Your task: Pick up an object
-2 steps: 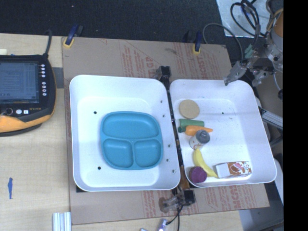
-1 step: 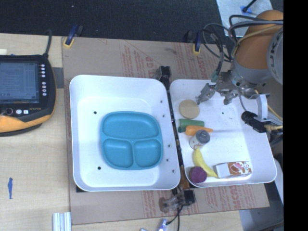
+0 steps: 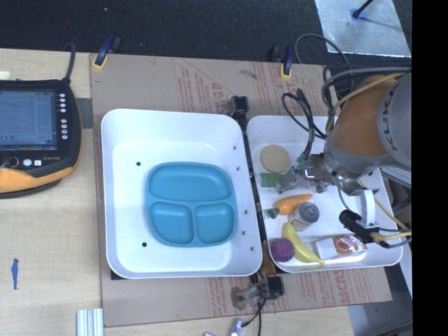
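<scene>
The gripper [image 3: 294, 180] is low over the right bin [image 3: 392, 257], near its far left part, and I cannot tell if it is released or clenched — the wrist and the cables cover it. Nothing is visibly held.

The things to pick lie close together in this bin: a round beige disc [image 3: 275, 158], a green block [image 3: 270, 180] just beside the gripper, an orange carrot [image 3: 294, 204], a grey round piece [image 3: 306, 213], a yellow banana [image 3: 299, 245], a purple ball [image 3: 282, 250] touching the banana, and a white packet [image 3: 341, 247]. The left bin [image 3: 119, 145] bears only a blue divided plate [image 3: 190, 203].

The main risk, I think, is the crowding. Closing here can catch the green block by its edge only, or push it against the bin wall, so it slips out when the arm lifts. The carrot and the grey piece are near enough to be knocked aside. The loose cables [image 3: 301, 114] hang above the disc — they may drag over the objects as the arm moves.
</scene>
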You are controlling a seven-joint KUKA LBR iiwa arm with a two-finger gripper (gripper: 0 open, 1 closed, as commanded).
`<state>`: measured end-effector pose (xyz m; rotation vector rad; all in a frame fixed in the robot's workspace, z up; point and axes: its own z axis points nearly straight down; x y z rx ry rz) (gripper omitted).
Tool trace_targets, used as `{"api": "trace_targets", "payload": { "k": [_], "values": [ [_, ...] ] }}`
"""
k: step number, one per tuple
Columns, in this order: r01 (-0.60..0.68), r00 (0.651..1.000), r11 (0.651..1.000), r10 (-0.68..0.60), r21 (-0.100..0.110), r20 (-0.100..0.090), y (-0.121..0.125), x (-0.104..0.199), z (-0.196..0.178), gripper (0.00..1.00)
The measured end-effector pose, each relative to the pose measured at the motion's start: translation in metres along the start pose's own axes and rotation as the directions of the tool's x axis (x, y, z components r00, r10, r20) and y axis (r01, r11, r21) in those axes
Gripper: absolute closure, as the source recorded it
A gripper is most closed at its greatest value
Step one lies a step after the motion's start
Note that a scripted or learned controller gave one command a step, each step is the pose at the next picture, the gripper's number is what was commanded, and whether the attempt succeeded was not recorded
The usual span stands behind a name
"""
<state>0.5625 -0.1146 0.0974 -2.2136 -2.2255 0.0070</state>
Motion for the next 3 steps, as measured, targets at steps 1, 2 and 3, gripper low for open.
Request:
{"api": "trace_targets", "payload": {
  "k": [1,2,3],
  "values": [
    [-0.001,1.0,1.0,0.001,-0.002,0.0,-0.048,0.017,0.006,0.0],
    [0.002,1.0,1.0,-0.002,-0.001,0.001,-0.048,0.016,-0.004,1.0],
    [0.0,1.0,1.0,0.0,-0.003,-0.001,-0.024,0.078,-0.095,1.0]
  ]
}}
